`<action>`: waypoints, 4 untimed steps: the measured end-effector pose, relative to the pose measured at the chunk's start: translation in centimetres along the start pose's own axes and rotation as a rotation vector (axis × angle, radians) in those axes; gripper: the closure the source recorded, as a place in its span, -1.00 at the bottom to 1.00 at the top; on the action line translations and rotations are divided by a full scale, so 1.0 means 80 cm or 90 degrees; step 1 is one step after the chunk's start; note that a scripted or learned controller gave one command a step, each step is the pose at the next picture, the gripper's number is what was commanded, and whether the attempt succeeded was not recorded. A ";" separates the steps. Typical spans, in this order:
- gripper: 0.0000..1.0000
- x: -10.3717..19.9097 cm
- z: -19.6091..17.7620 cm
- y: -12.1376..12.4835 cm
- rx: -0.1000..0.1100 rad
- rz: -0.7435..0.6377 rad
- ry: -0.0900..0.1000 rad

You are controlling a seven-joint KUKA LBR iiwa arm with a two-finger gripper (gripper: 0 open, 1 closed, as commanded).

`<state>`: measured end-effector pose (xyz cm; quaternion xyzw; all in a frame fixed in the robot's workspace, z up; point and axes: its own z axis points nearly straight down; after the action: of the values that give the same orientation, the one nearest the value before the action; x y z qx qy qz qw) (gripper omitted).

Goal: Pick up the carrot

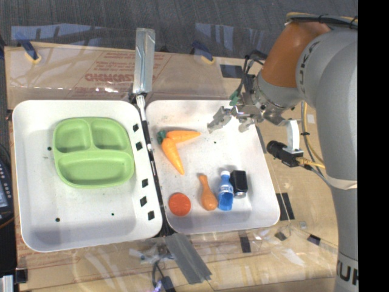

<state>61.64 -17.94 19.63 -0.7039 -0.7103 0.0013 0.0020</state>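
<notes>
Two orange carrots lie in the right bin near its left wall. One carrot points right and has a green top. The other carrot slants down to the right below it. My gripper hangs over the upper right part of that bin, right of the carrots and apart from them. Its fingers are spread open with nothing between them.
A green divided plate sits in the left bin. The right bin also holds an orange ball, an orange drumstick-shaped toy, a blue bottle and a small black block near its front.
</notes>
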 end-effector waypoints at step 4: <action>-1.00 0.056 0.132 -0.138 -0.001 -0.005 0.000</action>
<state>50.54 -13.56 9.13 -0.7010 -0.7131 0.0006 0.0017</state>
